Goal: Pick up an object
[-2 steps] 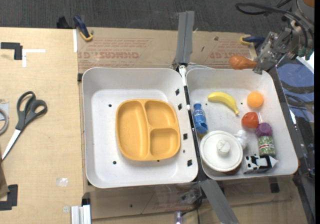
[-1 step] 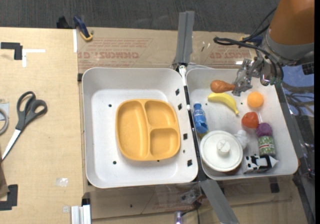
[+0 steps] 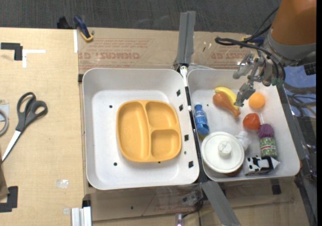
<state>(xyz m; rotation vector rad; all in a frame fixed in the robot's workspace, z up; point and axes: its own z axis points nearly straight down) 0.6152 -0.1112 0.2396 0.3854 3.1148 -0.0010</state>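
Note:
My gripper point(image 3: 245, 91) hangs over the back part of the right bin point(image 3: 287, 134), between a yellow banana point(image 3: 224, 92) and an orange ball point(image 3: 257, 100). Nothing is visibly held in it. Just in front of the banana lies an orange-brown toy drumstick point(image 3: 227, 104). A red tomato point(image 3: 251, 121), a purple-capped green bottle point(image 3: 267, 142), a blue bottle point(image 3: 200, 119), a white round lidded bowl point(image 3: 223, 150) and a black-and-white item point(image 3: 261, 164) share that bin.
The left bin point(image 3: 95, 119) holds a yellow divided plate point(image 3: 149, 130). Scissors point(image 3: 22, 117) lie on the wooden bench at the far left. A grey bar point(image 3: 186, 39) stands behind the divide between the bins.

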